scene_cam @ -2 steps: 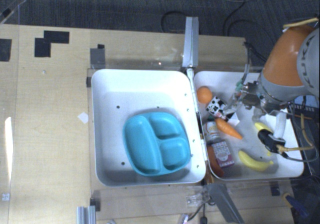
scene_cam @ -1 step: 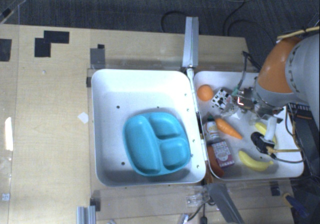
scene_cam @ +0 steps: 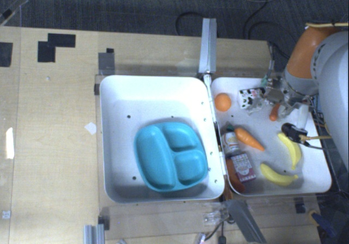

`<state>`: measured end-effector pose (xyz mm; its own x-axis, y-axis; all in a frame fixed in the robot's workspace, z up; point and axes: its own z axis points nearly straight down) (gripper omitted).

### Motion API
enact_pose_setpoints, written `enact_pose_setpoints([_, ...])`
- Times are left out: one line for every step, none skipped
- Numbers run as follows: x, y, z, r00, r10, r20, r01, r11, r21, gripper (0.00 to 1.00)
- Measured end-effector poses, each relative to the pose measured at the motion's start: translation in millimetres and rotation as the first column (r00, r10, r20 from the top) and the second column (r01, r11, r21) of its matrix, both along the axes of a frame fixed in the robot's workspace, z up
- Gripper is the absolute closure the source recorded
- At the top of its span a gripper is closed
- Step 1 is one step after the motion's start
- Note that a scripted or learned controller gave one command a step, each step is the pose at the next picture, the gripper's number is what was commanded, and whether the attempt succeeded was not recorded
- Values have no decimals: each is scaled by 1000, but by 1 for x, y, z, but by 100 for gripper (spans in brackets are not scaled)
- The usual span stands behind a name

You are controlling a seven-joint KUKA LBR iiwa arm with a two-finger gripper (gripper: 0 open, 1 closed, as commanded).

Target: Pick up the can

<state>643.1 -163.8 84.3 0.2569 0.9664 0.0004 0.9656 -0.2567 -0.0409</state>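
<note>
The can (scene_cam: 240,167), dark red with a pale label, lies on its side at the front left of the right bin (scene_cam: 322,183), close to the wall between the bins. My gripper (scene_cam: 265,99) hangs over the back of that bin, well behind the can and to its right. It sits beside a small white object with black spots (scene_cam: 248,97). I cannot make out whether anything is between its fingers.
In the right bin are an orange (scene_cam: 222,102) at the back left, a carrot (scene_cam: 250,138) just behind the can, two bananas (scene_cam: 292,150) (scene_cam: 278,175) and a small red thing (scene_cam: 274,112). A blue divided plate (scene_cam: 172,156) lies in the left bin (scene_cam: 117,128).
</note>
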Motion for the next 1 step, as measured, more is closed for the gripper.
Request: enact_pose_setpoints([4,1,12,1000,5,15,-5,1000,-5,100])
